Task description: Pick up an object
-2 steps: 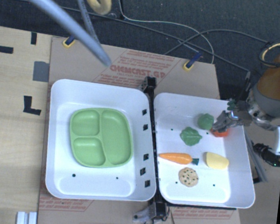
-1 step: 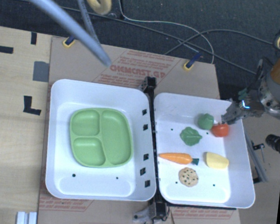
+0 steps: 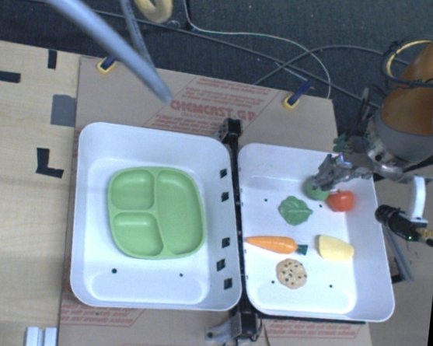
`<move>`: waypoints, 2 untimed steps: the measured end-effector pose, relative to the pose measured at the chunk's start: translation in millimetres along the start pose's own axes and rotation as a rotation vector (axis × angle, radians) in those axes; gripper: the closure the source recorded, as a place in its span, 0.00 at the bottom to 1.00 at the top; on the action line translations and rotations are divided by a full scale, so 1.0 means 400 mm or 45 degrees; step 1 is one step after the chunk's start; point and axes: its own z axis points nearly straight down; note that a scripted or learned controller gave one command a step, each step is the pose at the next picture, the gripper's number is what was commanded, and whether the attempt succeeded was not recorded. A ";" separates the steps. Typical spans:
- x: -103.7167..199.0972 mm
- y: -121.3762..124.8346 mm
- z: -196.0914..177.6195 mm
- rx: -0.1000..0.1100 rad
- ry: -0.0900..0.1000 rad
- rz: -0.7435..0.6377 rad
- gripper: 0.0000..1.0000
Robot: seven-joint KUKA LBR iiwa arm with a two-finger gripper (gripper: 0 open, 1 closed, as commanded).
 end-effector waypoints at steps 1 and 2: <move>0.122 0.016 -0.015 -0.001 0.001 -0.001 1.00; 0.257 0.031 -0.029 -0.001 0.001 -0.002 1.00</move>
